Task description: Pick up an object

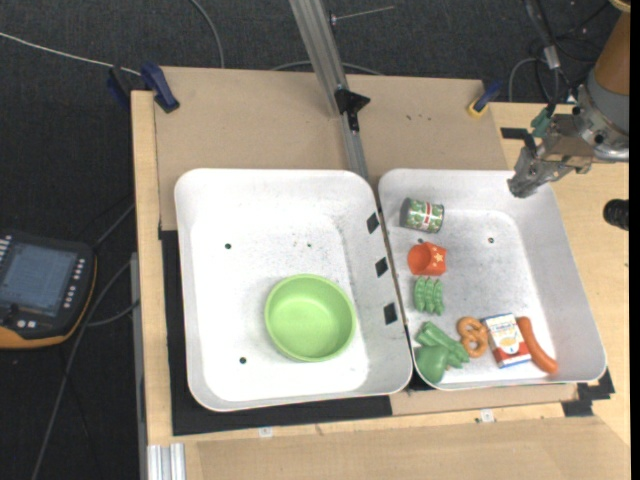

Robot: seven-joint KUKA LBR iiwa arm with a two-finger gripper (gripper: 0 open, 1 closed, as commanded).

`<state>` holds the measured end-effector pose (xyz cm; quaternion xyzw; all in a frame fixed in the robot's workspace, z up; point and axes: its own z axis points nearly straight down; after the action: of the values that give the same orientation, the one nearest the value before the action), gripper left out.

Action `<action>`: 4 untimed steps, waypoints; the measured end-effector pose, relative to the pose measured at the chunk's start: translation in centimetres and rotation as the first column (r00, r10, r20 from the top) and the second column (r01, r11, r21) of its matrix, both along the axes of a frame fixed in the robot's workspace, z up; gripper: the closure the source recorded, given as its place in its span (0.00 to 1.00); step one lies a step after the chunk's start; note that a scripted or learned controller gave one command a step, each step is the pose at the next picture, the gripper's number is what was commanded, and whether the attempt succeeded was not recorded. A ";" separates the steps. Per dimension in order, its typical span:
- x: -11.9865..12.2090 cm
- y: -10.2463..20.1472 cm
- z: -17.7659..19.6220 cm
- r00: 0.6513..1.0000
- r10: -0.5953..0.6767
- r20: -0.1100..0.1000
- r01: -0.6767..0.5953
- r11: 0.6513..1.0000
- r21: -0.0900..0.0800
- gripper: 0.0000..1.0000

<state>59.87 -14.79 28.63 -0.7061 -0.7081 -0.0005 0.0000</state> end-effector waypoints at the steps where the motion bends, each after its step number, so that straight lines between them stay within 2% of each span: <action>1: -0.4 4.6 -0.9 1.000 0.001 0.000 -0.001 1.000 0.000 1.00; 3: -4.3 14.6 -0.9 1.000 0.001 0.000 -0.001 1.000 0.000 1.00; 4: -5.2 20.0 -2.7 1.000 0.002 -0.001 -0.002 1.000 0.000 1.00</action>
<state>54.71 5.22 25.95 -0.7053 -0.7089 -0.0001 0.0006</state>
